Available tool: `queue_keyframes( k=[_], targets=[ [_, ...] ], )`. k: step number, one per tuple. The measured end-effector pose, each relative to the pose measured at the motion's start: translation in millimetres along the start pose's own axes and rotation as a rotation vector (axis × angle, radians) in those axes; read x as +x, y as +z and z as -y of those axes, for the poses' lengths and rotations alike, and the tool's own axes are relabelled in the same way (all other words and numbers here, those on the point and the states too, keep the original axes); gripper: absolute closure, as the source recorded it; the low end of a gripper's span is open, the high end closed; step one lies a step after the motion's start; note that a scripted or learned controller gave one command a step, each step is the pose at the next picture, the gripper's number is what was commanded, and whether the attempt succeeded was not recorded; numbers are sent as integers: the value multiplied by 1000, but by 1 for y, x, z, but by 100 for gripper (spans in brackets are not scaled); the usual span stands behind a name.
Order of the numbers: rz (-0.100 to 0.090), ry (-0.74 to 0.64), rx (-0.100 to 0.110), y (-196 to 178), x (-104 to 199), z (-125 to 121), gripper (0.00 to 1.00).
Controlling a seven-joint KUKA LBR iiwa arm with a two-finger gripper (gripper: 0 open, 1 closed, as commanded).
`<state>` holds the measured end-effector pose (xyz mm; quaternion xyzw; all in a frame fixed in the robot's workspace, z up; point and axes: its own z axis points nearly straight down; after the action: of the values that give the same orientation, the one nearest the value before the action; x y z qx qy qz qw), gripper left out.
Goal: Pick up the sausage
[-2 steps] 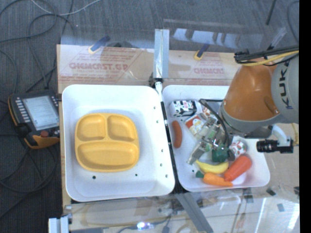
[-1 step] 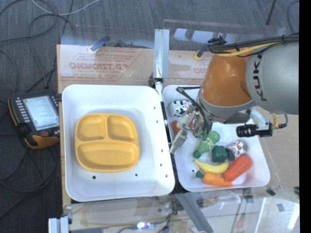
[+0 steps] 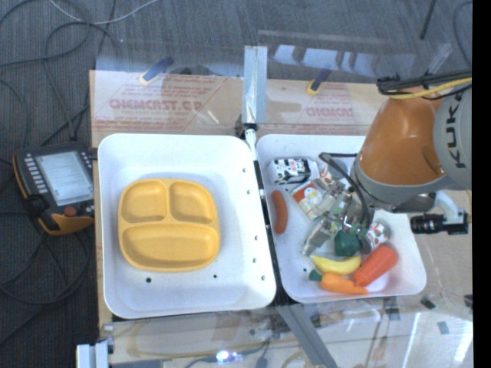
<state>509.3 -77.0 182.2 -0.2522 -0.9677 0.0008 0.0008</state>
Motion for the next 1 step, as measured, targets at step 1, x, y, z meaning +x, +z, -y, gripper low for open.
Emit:
queue_keyframes(
  k=[1],
  targets=[
    [1,-71,-2,-11,-6,-70,0]
  ],
)
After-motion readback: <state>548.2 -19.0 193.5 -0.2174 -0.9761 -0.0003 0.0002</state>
